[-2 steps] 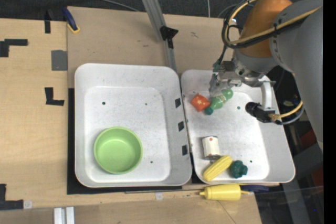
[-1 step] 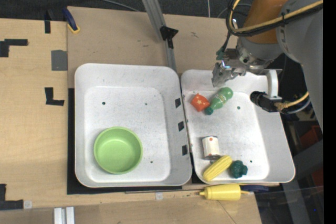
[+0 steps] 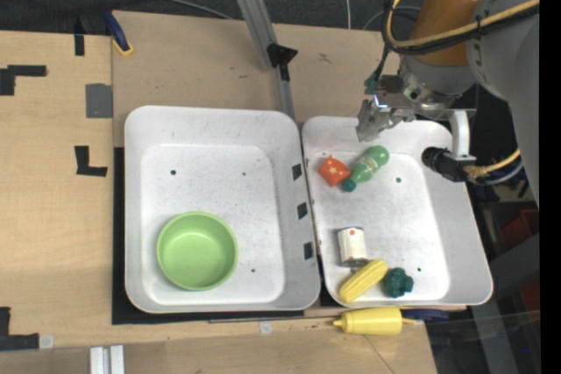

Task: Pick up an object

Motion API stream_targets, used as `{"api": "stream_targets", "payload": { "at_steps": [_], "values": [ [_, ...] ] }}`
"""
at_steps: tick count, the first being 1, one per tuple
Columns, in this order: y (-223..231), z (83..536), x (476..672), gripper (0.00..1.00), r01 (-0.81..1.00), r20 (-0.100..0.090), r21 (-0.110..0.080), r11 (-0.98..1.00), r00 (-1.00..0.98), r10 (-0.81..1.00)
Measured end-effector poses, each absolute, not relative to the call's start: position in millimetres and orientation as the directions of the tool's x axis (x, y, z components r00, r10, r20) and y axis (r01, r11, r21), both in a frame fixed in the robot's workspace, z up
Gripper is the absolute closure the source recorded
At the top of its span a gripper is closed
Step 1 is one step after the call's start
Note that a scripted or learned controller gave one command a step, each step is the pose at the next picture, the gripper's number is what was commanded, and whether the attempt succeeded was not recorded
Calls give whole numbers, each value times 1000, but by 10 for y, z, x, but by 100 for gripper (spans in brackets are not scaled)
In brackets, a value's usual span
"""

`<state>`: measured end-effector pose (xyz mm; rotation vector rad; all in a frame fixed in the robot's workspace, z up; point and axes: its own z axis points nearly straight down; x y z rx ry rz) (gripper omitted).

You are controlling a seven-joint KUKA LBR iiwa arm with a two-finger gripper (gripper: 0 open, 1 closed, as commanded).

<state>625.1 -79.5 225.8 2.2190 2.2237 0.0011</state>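
Note:
The right bin (image 3: 456, 215) holds an orange-red block (image 3: 332, 170), a green bottle-shaped toy (image 3: 367, 165) lying tilted beside it, a small white can with a red mark (image 3: 352, 245), a yellow corn cob (image 3: 362, 280) and a dark green lump (image 3: 399, 281). My gripper (image 3: 372, 124) hangs over the bin's far edge, just above and behind the green toy. Nothing shows between its tips.
A light green bowl (image 3: 197, 250) sits in the left bin (image 3: 140, 188) at the front left. A yellow bottle-shaped toy (image 3: 372, 321) lies on the bench in front of the right bin. A grey pole (image 3: 250, 0) slants over the bench behind the bins.

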Motion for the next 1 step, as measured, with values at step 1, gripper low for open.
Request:
{"api": "stream_targets", "payload": {
  "at_steps": [1],
  "values": [
    [-306,2347,6363,100,1000,2,0,7,-7,1000]
  ]
}}
